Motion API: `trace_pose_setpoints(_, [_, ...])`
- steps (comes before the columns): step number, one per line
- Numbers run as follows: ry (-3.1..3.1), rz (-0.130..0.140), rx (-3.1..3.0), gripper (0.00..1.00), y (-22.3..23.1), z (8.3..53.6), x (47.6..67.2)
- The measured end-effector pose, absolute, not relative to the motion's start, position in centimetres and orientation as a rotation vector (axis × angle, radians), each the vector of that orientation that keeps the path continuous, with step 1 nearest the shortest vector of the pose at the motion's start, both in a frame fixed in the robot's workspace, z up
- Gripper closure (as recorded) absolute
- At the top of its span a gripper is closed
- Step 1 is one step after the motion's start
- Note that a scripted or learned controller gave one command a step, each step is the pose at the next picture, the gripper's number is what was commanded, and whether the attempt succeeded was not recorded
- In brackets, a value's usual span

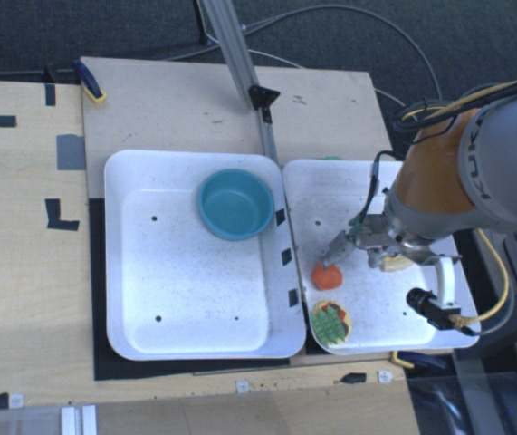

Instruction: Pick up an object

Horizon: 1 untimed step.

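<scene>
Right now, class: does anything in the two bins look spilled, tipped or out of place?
Nothing stands out. The blue bowl sits upright in the left bin. The orange item and the green item lie in the right bin, with the gripper just above the orange one.

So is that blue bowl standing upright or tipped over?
Upright: the blue bowl sits in the left bin with its open mouth facing up.

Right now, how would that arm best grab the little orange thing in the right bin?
Judging from above, take the orange object across its rounded middle, coming straight down. It is small, lies apart from the green item, and the gripper hangs just above it, so little travel seems needed.
</scene>
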State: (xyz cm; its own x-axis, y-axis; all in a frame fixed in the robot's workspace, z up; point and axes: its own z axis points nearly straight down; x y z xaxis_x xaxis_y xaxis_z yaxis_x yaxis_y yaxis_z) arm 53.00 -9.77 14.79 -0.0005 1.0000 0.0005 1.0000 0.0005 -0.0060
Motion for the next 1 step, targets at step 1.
trace_pose_setpoints(1, [-2.219,0.006,-2.218,0.0,-9.72,9.49,52.84])
